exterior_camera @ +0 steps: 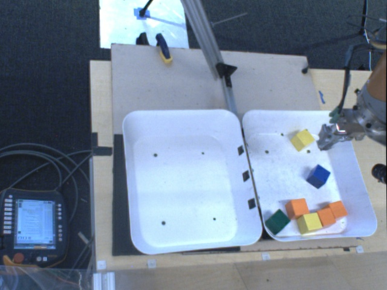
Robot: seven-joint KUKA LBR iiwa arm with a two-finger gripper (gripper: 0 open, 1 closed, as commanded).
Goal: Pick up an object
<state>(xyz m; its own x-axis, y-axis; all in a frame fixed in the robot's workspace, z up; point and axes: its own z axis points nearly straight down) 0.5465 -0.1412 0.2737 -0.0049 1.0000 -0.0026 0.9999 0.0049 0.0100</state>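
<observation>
The right bin (275,122) holds several small blocks. A yellow block (302,139) lies near its upper middle, and a blue block (318,176) sits below it. Along the bin's front edge cluster a green block (277,221), an orange block (296,207), a yellow block (309,222) and two more orange blocks (332,212). My gripper (329,136) hangs at the right side of this bin, just right of the upper yellow block and a little above the blue one. Nothing shows between its tips.
The left bin (136,162) stands beside the right one, with a dark clip strip between them. A slanted metal pole (202,29) crosses the bench at the back. A teach pendant (33,225) lies off the bench at the lower left.
</observation>
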